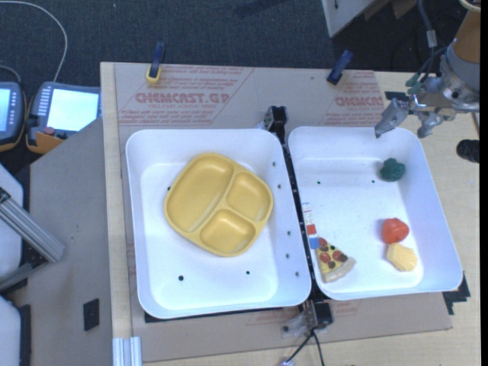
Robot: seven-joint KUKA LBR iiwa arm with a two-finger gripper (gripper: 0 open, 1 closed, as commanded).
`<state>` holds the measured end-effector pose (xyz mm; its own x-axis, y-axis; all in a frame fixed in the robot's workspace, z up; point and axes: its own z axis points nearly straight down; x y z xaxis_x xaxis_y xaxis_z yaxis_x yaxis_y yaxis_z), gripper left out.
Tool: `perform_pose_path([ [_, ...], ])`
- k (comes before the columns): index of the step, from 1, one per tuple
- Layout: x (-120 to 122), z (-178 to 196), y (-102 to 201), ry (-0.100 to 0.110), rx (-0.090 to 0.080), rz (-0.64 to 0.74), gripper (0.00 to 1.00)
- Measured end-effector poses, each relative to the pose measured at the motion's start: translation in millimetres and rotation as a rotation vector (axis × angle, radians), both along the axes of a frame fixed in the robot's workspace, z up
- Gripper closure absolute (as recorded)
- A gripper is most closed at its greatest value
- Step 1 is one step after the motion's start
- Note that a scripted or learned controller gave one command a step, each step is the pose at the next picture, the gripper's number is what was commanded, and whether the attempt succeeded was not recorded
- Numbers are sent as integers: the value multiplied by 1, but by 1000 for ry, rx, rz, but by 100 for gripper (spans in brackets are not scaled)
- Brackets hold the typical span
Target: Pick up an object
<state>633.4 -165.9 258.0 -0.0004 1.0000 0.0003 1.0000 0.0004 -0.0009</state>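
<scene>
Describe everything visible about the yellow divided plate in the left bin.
The yellow divided plastic plate is a rounded square with raised ridges that split it into three compartments: one large one on the camera view's left and two smaller ones on its right. It looks smooth, matte and moulded in one piece. It lies flat, right side up, turned at a slant to the bin's walls, near the middle of the left shallow white bin. It rests on that bin's floor, and nothing lies in its compartments.
</scene>
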Motion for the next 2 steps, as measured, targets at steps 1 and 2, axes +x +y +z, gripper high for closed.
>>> perform_pose_path([
  [1, -5, -43, -1, 4, 1, -1, 0],
  [2, -2, -87, -3, 5, 1, -1, 0],
])
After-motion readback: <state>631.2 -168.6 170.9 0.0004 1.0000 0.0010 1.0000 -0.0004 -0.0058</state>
